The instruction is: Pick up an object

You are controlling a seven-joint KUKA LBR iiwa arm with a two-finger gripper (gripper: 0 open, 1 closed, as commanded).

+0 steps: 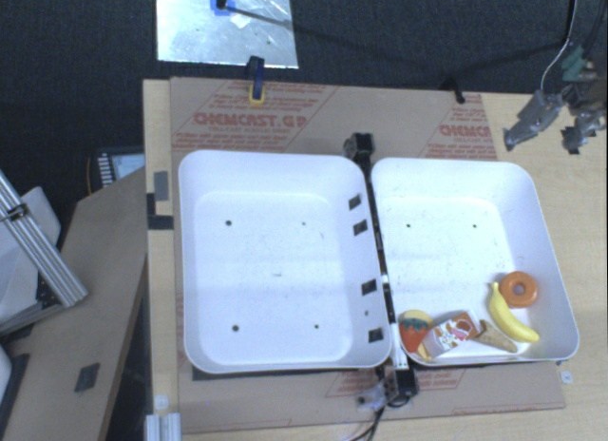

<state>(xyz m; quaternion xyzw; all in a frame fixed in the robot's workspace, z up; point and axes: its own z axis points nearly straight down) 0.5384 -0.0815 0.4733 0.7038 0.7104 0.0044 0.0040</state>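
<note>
Several small items lie in the front right corner of the right bin: a yellow banana, an orange ring-shaped piece, a red and orange round fruit, a white and red packet and a small brown wedge. My gripper hangs at the far right, beyond the bin's back right corner and well away from the items. Its two fingers stand apart with nothing between them.
The left bin sits beside the right one, joined by a black clipped divider. Both rest on a cardboard sheet. A shiny metal plate lies at the back and an aluminium rail at the left.
</note>
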